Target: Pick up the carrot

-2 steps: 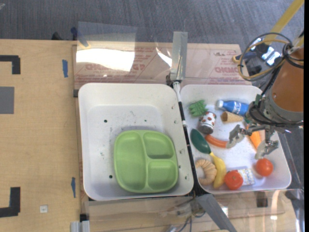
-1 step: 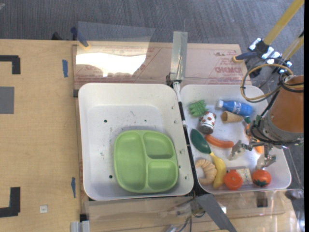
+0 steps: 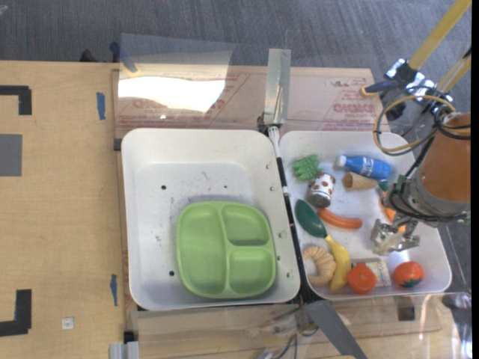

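pincer: the metal two-finger gripper [image 3: 394,236] is seen low in the right white bin [image 3: 438,254], under the orange-banded wrist; opening cannot be told, nothing is seen held.
carrot: the small orange cone-shaped toy piece [image 3: 388,212] just above the pincer, at the wrist's edge, is taken as the carrot; it is half hidden, so identity is not certain.
lookalike: a long orange-red sausage-shaped toy [image 3: 341,219] lies to the pincer's left, apart from it, and could be the intended carrot instead.
neighbours: an orange round fruit toy [image 3: 409,274] sits just below the pincer; a red tomato toy [image 3: 361,278] below-left; a yellow plastic banana [image 3: 339,263] further left.
risk 1: wrong item may be closed on, caused by several orange toys near the pincer.
risk 2: carrot may be pushed aside or missed, caused by the pincer sitting offset below it.
risk 3: grip may slip, caused by the tapered smooth shape.
other bin: a green divided plastic plate [image 3: 224,249] lies far left, not involved.
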Robot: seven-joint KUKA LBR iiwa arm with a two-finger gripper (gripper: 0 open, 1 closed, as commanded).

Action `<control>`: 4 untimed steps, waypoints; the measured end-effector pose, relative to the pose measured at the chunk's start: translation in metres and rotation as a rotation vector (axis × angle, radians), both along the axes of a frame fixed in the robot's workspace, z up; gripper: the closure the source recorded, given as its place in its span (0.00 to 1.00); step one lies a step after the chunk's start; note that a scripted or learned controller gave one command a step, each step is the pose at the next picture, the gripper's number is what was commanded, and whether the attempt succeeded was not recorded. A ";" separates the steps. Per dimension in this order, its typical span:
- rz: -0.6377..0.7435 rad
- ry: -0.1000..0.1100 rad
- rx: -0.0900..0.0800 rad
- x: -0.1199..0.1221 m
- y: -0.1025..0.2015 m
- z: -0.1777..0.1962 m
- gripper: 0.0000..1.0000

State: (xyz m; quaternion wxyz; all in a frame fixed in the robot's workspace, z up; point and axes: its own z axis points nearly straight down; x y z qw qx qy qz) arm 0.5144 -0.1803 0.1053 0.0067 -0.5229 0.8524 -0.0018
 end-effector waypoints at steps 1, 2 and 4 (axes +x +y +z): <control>0.037 0.002 -0.002 0.017 0.062 0.058 1.00; 0.556 0.006 -0.009 -0.033 0.012 0.004 1.00; 0.425 0.008 -0.004 -0.033 0.078 0.092 0.00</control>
